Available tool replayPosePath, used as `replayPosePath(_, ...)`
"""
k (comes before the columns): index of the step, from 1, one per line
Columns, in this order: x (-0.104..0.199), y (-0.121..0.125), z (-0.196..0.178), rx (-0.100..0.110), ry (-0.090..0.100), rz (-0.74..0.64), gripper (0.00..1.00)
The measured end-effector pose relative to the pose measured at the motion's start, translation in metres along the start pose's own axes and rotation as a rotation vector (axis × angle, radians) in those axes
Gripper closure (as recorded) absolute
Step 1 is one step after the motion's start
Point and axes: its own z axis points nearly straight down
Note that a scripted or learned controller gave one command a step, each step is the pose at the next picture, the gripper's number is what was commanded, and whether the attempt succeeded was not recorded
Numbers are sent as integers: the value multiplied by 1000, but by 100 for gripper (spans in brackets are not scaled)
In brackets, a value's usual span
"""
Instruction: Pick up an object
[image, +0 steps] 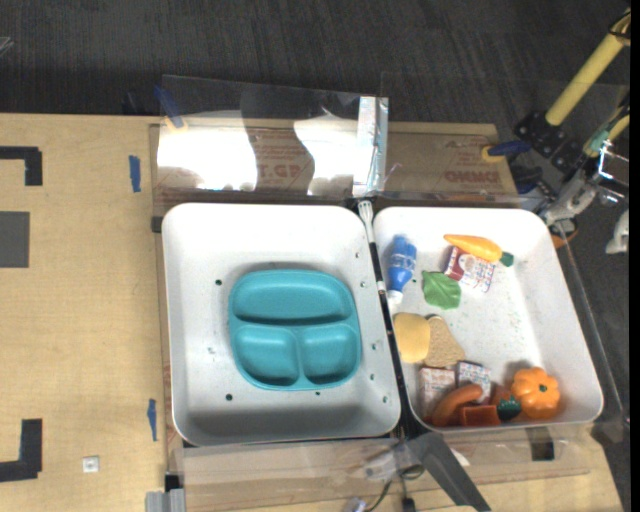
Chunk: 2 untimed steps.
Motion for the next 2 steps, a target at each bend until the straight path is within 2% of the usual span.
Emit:
replayPosePath(1,36,15,37,5,-4,641,0)
replayPosePath(2,18,15,45,9,-5,870,0)
